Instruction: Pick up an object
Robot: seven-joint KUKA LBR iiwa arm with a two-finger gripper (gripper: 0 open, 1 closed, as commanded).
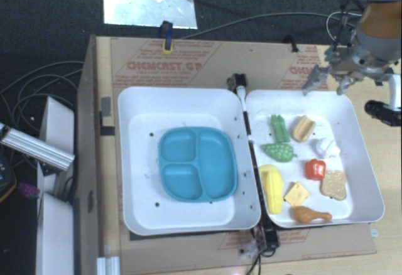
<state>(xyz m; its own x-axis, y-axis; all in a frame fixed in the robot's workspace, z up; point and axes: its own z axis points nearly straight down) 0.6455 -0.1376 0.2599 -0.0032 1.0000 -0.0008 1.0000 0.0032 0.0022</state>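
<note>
From the camera view, the claw (327,81) hangs over the far edge of the right bin (363,142), fingers spread apart, nothing between them. The toy food sits below it in that bin. Closest picks look like the bread roll (303,128) and the green bean (279,128), both lying lengthwise front-to-back, toward the near side from the claw.

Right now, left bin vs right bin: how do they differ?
The left bin holds one thing, a blue divided plate; the right bin holds many small toy foods, among them a banana and a red pepper. The gripper sits over the right bin's far rim, well away from the left bin. Both are shallow, white, and meet at a central seam.
</note>
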